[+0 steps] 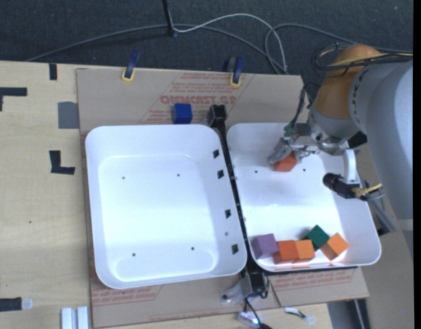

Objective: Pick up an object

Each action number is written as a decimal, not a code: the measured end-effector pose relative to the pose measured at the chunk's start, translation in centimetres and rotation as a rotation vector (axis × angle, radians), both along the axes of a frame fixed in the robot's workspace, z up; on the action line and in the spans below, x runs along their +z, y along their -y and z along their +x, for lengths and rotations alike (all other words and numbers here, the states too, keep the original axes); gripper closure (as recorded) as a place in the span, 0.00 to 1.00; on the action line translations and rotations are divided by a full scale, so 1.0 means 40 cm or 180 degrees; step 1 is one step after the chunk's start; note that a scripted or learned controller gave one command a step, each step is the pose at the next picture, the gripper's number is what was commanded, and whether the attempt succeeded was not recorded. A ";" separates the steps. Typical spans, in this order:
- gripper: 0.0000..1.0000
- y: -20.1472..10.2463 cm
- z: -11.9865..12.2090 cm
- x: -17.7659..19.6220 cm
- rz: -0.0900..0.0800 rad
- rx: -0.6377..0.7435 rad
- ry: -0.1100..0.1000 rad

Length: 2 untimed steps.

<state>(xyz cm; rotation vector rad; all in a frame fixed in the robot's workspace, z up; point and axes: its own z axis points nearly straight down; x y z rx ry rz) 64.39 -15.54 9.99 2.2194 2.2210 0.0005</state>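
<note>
My gripper (287,155) hangs over the far part of the right bin (299,197), reaching in from the right. A small red-orange block (286,164) sits between its fingertips, partly covered by the grey fingers (277,157), and the gripper is shut on it. Along the near wall of the same bin lie a purple block (265,245), two orange blocks (295,250), a dark green block (318,236) and a lighter orange block (336,245).
The left bin (155,204) stands beside the right one, with black clips along the shared wall. A blue block (182,112) rests on the cardboard behind the left bin. Cables run across the dark floor at the back.
</note>
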 end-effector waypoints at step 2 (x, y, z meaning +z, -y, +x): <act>1.00 -0.444 -0.011 0.221 0.0011 0.0025 -0.0007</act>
